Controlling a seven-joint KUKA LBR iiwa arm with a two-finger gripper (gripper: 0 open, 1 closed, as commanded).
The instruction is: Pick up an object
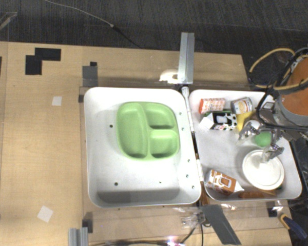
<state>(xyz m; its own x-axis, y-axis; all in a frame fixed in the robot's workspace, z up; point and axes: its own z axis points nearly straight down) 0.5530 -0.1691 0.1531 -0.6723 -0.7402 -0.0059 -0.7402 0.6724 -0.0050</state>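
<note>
My gripper (262, 140) hangs over the right bin (297, 188), near its right side. Its two metal fingers (250, 130) are spread apart, so it is open. A small round green object (263, 137) lies between them, and I cannot tell whether they touch it. Just below sits a white bowl (263, 170). Along the bin's top edge are a red-and-white box (211, 105), a small can (242, 105), a black-and-white carton (223, 121) and a yellow item (244, 119). A brown packet (223, 182) lies at the bin's front left.
A green divided plate (146, 129) lies in the left bin (100, 188). A metal post (186, 58) stands behind the wall between the bins. Yellow and black cables (269, 60) loop at the back right beside the arm.
</note>
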